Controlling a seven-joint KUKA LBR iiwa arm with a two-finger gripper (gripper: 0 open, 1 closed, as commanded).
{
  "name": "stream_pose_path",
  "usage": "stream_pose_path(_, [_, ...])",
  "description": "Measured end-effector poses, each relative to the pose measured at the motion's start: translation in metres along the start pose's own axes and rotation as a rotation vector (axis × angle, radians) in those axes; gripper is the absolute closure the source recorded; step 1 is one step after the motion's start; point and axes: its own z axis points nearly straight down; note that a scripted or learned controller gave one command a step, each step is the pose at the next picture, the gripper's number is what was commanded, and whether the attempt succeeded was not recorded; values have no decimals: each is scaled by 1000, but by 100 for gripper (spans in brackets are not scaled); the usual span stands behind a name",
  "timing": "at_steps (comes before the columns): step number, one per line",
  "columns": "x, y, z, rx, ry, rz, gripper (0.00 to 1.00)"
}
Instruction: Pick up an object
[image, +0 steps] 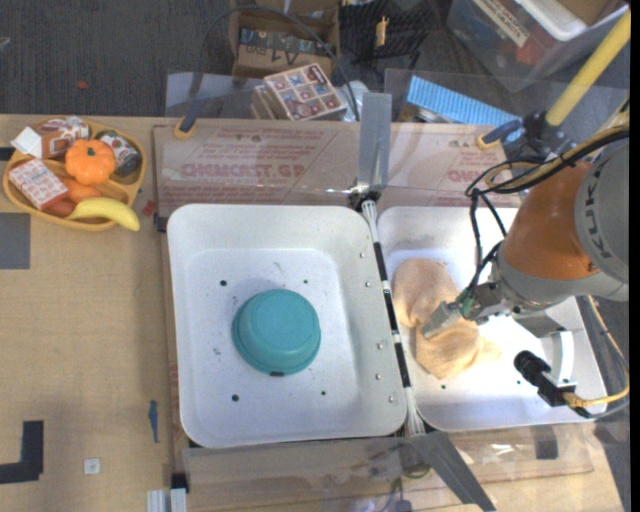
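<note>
We are looking at a soft, tan, crumpled cloth-like object (436, 315) lying in the right shallow white plastic bin (570, 415), close to that bin's left wall, and we are taking it for the thing the arm is going after, since the two-finger gripper (445, 318) is sitting right on top of it. It is looking limp and lumpy, with an upper lobe and a lower lobe and a darker fold between them, pale beige throughout, slightly brighter at the bottom; what it is exactly we are not able to tell. The gripper is pressing down at the waist of the object, where the two lobes are meeting, probably because a bunched fold there is giving the best purchase. Whether it is open, closed or pinching the material we cannot tell from this slant. The grey arm with its orange band (545, 235) is reaching in from the right, tilted down towards the bin's left half. Further out, a round teal plastic bowl (277, 331) is resting upside down in the middle of the left shallow white bin (200, 240), well apart from the gripper, and a yellow basket of toy food (70, 172) is sitting on the bench at the far left.
</note>
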Motion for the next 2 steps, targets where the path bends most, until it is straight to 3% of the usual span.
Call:
stream_pose_path(1, [36, 38, -84, 14, 6, -144, 0])
stream_pose_path(2, [-2, 22, -25, 15, 7, -167, 0])
